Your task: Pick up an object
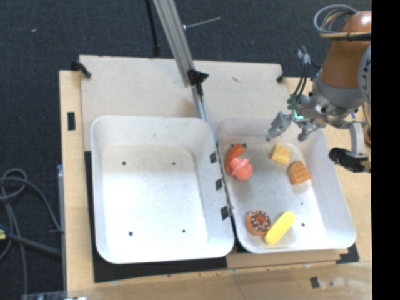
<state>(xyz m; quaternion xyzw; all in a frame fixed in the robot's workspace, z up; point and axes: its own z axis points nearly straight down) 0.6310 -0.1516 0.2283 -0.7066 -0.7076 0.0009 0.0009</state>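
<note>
Yellow block point(281, 154) sits in the right bin point(337, 217) just below and slightly left of the gripper point(293, 129), jaws spread and empty above the bin's back edge, so it's the nearest pick, orange waffle point(299, 172) next.

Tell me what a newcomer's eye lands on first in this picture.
The bright toy foods in the right bin stand out most: a pink-red piece near its left wall, a yellow block and an orange waffle toward the back, and a donut beside a yellow corn cob at the front. Above the bin's back edge hangs the gripper, fingers spread, holding nothing. The left bin is a plain white expanse.
</note>
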